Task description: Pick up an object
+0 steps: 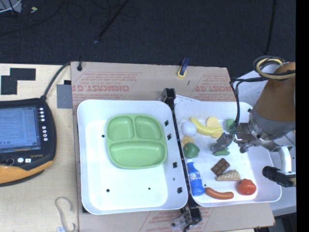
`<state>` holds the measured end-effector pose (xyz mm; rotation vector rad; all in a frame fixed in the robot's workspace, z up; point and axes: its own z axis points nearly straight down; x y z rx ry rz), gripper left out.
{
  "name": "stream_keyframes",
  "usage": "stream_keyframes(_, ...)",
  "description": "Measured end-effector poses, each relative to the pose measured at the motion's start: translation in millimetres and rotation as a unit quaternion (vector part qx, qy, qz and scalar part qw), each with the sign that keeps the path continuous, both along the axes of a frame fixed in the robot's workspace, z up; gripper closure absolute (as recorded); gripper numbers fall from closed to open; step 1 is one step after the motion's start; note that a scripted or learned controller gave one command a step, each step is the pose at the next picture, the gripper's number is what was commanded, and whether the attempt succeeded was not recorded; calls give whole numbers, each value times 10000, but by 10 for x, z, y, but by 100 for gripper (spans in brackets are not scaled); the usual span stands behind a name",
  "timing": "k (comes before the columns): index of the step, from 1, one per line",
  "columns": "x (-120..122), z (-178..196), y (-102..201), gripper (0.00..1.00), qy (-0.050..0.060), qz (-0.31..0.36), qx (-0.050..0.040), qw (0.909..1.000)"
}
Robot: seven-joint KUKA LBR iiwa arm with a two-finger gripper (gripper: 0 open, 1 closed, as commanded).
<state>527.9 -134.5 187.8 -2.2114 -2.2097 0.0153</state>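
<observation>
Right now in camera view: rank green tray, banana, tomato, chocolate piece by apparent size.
1. green tray
2. banana
3. tomato and chocolate piece: they look alike, so unranked.

Dark carpeted floor (145, 23) across the whole far side, crossed by thin black cables (113, 16). Nearer, a pale wooden bench (29, 187), lit evenly from above with no hard shadows. Brown cardboard sheet (145, 83) laid over the bench's middle and right, printed with reversed red lettering, held at its far edge by a blue-and-yellow clamp (183, 67). At the bench's left edge, a control pendant (24, 134) with lit screen and orange underside, cable running off toward the cardboard's far left corner. Black block shapes (19, 79) on the bench's far left corner. Small grey metal hook (65, 211) near the bench's near edge.
</observation>
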Motion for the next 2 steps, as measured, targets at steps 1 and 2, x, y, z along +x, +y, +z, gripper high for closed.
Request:
stream_keyframes(1, 23, 48, -3, 0, -47, 8, -7, 10000)
stream_keyframes(2, 93, -455, 43, 0, -29, 16, -2, 10000)
